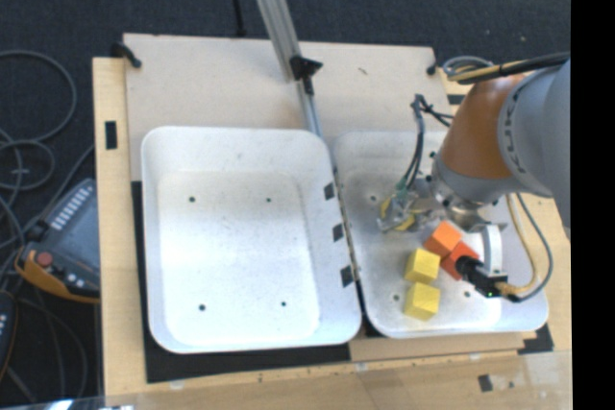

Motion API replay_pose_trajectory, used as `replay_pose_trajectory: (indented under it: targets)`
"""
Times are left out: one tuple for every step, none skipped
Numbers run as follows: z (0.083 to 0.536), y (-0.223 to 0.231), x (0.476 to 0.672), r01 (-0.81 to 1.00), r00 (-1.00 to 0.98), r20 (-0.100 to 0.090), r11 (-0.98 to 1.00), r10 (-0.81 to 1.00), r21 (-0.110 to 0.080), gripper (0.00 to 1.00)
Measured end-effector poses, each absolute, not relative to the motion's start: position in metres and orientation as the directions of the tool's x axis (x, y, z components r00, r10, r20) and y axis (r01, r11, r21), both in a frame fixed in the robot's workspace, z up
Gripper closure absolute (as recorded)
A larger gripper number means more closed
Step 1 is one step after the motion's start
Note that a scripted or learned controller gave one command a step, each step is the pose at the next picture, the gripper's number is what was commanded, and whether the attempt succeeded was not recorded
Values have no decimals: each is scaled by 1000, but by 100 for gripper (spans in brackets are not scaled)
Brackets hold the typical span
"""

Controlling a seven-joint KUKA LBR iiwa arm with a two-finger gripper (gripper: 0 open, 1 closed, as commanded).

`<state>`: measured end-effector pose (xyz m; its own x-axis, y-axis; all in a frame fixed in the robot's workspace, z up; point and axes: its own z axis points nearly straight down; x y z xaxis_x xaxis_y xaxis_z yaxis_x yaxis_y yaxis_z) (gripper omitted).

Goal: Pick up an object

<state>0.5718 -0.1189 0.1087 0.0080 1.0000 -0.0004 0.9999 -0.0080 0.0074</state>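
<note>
So I'm parked over the right bin (384, 158), the one of the two white bins nearer my arm, with my jaws (402, 214) down close to its floor around the middle. Honestly can't tell from this angle whether they're spread or pressed together, there's a tangle of cables and something yellowish-green right at the tips, too small to make out. I wouldn't claim I'm holding anything.

The pickable stuff sits toward the near end of that bin: an orange block (452, 243) just beside my wrist, a yellow cube (422, 266) touching or nearly touching it on the side toward the left bin (240, 235), and a second yellow cube (421, 301) just below that, near the bin's front rim.

My guess on handling: these look like small foam or light wooden blocks. Stiff enough, light, not fragile, matte faces so probably not slippery. Flat parallel sides make it easy, just pinch across two opposite faces, centered so it doesn't twist out.

The lower yellow cube looks like the best bet since it stands a bit apart. The orange one is crowded by the upper cube and partly under my own wrist, so there's less room around it.
</note>
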Motion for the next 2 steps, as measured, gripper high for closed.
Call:
replay_pose_trajectory:
  targets:
    - [201, -11, 583, 1000, -11, 3, 11, 1000, 8, 100]
    - [197, -13, 568, 1000, 1, -1, -1, 1000, 0, 100]
